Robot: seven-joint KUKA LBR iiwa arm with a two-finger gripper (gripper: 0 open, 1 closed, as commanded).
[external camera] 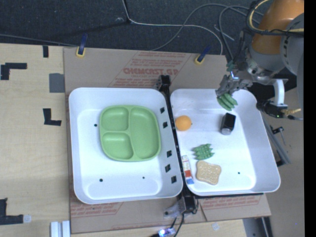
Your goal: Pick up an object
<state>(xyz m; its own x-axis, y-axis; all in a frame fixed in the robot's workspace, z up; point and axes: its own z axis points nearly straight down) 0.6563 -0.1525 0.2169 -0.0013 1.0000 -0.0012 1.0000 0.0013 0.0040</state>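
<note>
1. Two bins sit side by side on the desk: the left bin holds a green plate; the right bin holds the loose items.
2. In the right bin: an orange at 9 o'clock, a black block right of centre, a green leaf piece at centre, a toast and a small tube toward 6 o'clock.
3. The hand is at the bin's 1 o'clock corner, raised, closed narrow on a green item seen between its fingers.
4. Step in hand, judged: the lift. The item appears clear of the bin floor.
5. Next move calls for a steady vertical raise, with grip pressure unchanged; the item hangs low in the fingers and could slip.
</note>
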